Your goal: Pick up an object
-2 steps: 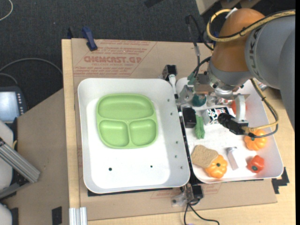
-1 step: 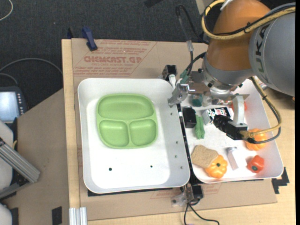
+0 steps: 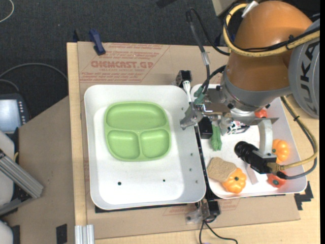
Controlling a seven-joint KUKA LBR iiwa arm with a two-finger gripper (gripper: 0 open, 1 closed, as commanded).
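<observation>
My gripper (image 3: 203, 126) hangs low over the left edge of the right bin (image 3: 294, 183), under the grey wrist and the orange band. A green pod-shaped toy (image 3: 217, 139) lies just right of the gripper tip, close to it or touching it. Near the front of that bin lie a brown bread slice (image 3: 219, 169) and, against its right side, an orange pepper (image 3: 235, 181). A small white piece with dark spots (image 3: 236, 127) sits under the wrist, partly hidden. Another orange toy (image 3: 281, 149) rests at the right side.
The left bin (image 3: 101, 182) holds a green divided plate (image 3: 137, 131) at its middle. A raised rim runs between the two bins right beside the gripper. A small red-orange piece (image 3: 277, 181) lies by the right bin's front corner. Cables hang around the wrist.
</observation>
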